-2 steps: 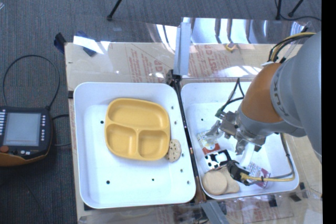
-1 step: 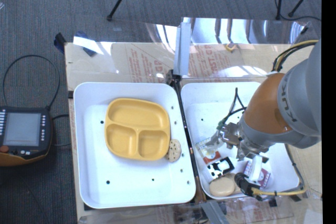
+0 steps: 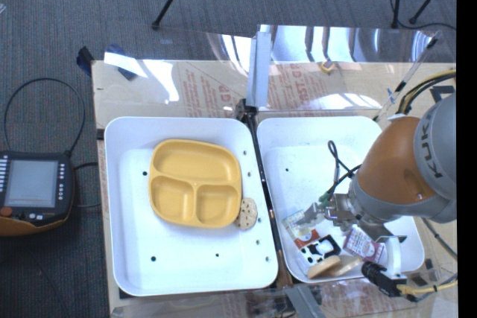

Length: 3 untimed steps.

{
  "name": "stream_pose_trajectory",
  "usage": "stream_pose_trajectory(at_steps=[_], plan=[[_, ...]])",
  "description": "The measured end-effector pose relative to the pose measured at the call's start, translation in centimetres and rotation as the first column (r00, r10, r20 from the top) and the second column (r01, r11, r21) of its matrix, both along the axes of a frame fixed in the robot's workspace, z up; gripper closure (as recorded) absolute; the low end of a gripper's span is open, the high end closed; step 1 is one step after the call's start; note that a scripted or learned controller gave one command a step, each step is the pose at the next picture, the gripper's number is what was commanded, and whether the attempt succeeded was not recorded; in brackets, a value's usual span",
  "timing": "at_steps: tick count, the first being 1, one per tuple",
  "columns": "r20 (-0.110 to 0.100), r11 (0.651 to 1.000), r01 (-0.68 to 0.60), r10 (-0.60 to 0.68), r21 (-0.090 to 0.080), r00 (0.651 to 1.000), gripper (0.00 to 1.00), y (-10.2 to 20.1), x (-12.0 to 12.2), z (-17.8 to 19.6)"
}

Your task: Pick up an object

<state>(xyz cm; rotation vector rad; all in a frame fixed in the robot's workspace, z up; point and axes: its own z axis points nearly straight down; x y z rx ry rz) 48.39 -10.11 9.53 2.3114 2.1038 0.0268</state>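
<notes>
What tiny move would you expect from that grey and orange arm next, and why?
Probably a short descent. The gripper hangs over the small items heaped in the right white bin, close by a clear crinkled wrapper and a black-and-white toy, and nothing shows between its fingers, so lowering further seems needed before any pick.

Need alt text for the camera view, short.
Grey-and-orange robot arm reaches into the right white bin, its wrist above a pile of small packets. The left white bin holds a yellow divided plastic tray with a round brown cookie touching it.
</notes>
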Motion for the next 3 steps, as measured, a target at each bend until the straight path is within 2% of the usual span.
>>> stream_pose_trajectory(at_steps=[1, 2, 3], plan=[[-0.001, 0.98, -0.198, 0.198, -0.008, 0.98, 0.0, 0.8, -0.1, -0.1], [-0.019, 0.996, -0.087, 0.087, 0.003, 0.996, 0.0, 0.7, 3.2, -0.3], [-0.006, 0.94, -0.342, 0.342, -0.008, 0.94, 0.0, 1.8, 0.6, -0.1]])
